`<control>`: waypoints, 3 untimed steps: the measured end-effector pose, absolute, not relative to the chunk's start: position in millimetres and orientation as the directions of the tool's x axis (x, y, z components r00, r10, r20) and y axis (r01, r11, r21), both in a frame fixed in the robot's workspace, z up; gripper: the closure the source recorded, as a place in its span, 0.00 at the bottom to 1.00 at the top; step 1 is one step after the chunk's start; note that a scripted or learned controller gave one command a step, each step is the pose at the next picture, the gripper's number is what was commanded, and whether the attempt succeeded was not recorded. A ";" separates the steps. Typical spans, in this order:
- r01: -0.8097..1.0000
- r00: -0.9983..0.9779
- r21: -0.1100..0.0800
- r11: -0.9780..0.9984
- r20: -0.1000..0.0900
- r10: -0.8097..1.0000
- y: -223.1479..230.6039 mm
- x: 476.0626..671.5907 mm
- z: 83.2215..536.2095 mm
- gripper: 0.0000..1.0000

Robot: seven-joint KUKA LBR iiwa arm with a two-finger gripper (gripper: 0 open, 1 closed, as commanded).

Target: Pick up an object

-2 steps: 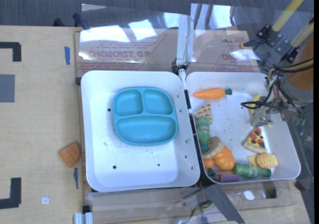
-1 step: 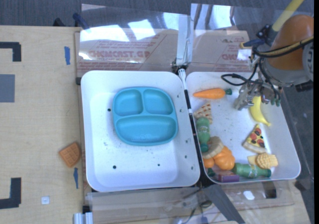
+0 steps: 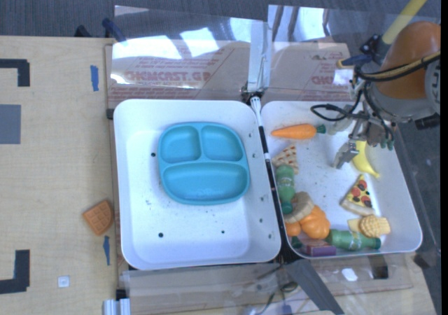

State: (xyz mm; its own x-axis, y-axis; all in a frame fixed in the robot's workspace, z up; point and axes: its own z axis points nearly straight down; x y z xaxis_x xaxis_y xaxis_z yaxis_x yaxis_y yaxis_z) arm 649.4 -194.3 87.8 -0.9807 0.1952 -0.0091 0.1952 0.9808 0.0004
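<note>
Toys crowd the right bin (image 3: pixel 409 208), so a clean grab means dropping straight over one piece with space around it. The banana (image 3: pixel 366 159), at about two o'clock in that bin, is the likeliest target; the pincer (image 3: pixel 350 151) hangs just beside it, at its nine o'clock edge. Its fingers look parted and hold nothing. Centring over the banana before closing would help. The arm (image 3: pixel 409 61) reaches in from three o'clock, wrist bent down over the bin's upper half, cables trailing toward the carrot (image 3: pixel 295 131).
</note>
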 end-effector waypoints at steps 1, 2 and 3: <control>0.193 -0.981 -0.001 0.981 -0.027 0.193 -193.9 653.8 103.5 1.00; 0.193 -0.981 -0.001 0.981 -0.025 0.193 -193.6 653.4 102.3 0.00; 0.176 -0.984 -0.001 0.984 -0.007 0.176 -224.4 632.5 87.9 0.00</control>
